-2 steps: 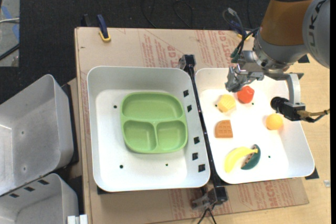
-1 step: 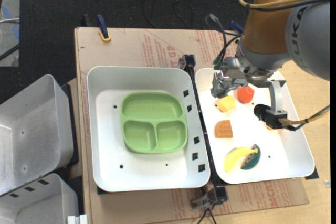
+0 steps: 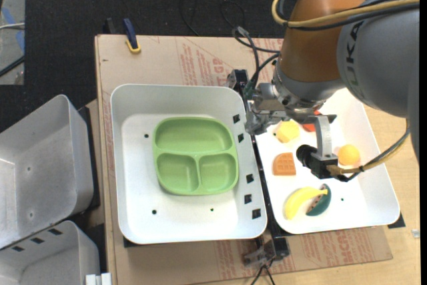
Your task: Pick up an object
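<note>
Hovering by the yellow block (image 3: 287,131) in the right bin (image 3: 373,205), the claw (image 3: 261,118) hasn't grabbed anything yet I think, can't tell if it's clenched.

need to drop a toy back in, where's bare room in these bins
Left bin: bare floor all round the green tray. Right bin: free at the near right corner, past the banana. Crowded mid-bin, among the yellow block, orange square and yellow ball.
</note>
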Action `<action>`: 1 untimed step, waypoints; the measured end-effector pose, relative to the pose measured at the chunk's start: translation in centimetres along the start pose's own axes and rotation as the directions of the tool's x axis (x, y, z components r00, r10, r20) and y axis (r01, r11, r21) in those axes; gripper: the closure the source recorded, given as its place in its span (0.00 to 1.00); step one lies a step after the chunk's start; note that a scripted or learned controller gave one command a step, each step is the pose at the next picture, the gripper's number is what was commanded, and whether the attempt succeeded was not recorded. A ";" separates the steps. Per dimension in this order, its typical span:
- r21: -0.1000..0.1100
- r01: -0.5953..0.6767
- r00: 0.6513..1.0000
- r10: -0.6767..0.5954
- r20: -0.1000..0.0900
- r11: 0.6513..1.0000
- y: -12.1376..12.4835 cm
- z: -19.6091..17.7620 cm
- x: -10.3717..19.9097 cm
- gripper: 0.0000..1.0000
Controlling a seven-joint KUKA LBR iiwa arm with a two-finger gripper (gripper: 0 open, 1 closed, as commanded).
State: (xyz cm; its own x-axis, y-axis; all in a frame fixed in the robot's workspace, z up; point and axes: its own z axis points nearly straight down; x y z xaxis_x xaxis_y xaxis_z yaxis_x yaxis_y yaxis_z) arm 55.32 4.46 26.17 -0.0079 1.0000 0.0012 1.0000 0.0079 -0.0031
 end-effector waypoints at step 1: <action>0.001 -0.002 1.000 0.002 0.001 1.000 -2.9 1.4 5.2 1.00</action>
